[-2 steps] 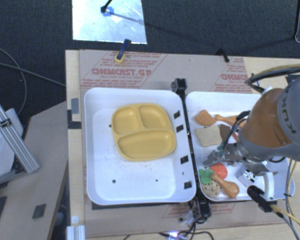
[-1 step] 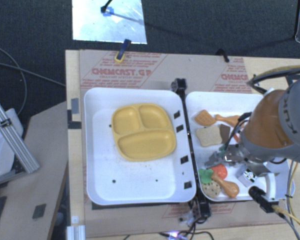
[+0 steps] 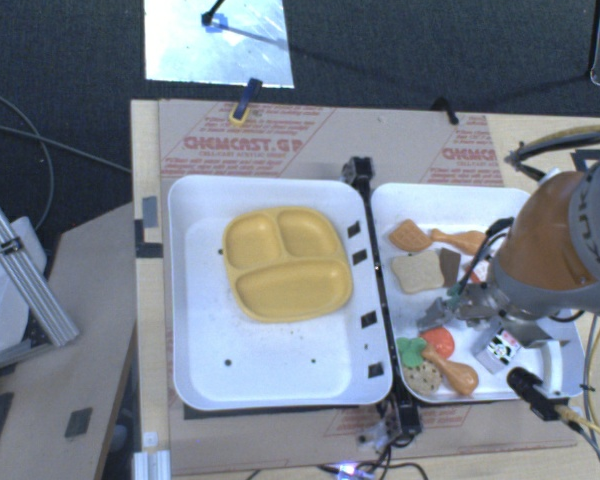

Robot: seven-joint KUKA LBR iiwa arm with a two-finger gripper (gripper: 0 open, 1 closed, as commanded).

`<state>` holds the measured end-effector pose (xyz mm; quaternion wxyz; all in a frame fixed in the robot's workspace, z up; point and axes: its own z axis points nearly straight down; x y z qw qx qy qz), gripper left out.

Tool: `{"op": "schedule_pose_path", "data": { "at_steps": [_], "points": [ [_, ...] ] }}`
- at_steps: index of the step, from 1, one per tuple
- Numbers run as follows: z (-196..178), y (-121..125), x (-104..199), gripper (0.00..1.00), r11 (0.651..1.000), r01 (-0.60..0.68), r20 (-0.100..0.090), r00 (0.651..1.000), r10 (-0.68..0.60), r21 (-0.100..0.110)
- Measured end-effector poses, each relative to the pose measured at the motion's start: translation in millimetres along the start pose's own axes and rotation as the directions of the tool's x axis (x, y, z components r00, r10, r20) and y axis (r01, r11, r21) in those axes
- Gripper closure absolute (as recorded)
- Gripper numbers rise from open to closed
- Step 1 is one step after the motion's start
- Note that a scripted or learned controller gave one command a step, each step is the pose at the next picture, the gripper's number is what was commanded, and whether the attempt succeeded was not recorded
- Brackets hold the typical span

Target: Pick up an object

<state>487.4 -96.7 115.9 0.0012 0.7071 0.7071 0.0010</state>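
Gripper (image 3: pixel 446 309) hangs low in right bin (image 3: pixel 480 196), lower right of frame; you cannot tell jaw state. Toy foods crowd beneath: tomato (image 3: pixel 439 342), drumstick (image 3: pixel 454 372), bread slice (image 3: pixel 417 272). Risk: tight clutter makes fingers nudge neighbours or close on nothing.

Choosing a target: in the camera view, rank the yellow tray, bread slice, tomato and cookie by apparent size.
1. yellow tray, by far largest
2. bread slice
3. cookie and tomato look alike; the arm partly hides the tomato, so unranked
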Motion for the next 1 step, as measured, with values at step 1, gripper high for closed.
{"op": "schedule_pose_path", "data": {
  "at_steps": [1],
  "points": [
    [32.8, 19.3, -17.2, 0.0, 1.0, 0.0, 0.001, 1.0, 0.0, 0.001]
  ]
}}
